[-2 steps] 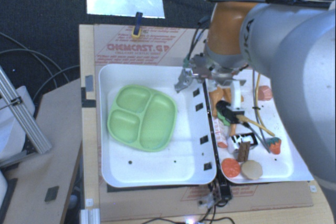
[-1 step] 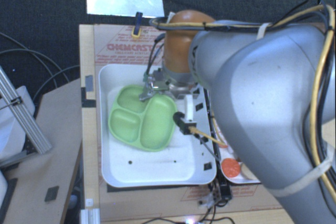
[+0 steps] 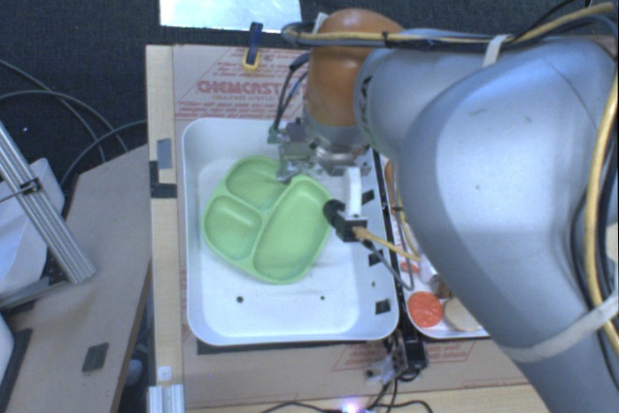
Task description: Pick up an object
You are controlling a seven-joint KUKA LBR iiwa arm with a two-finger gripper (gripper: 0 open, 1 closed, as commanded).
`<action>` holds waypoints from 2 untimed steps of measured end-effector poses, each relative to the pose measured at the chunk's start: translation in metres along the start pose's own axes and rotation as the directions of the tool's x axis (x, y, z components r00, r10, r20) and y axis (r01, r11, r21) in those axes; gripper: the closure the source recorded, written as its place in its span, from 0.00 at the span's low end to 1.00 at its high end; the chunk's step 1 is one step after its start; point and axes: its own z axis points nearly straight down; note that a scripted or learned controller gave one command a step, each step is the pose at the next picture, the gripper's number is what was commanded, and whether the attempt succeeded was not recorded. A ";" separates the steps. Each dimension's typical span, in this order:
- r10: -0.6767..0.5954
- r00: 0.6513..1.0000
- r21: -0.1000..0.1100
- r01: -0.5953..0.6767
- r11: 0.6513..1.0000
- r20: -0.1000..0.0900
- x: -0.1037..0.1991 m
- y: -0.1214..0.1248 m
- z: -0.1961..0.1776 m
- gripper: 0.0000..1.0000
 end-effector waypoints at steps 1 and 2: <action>0.012 1.000 -0.014 -0.012 1.000 0.013 0.003 -0.070 0.008 1.00; 0.004 1.000 0.007 -0.004 1.000 0.000 -0.019 -0.011 0.010 1.00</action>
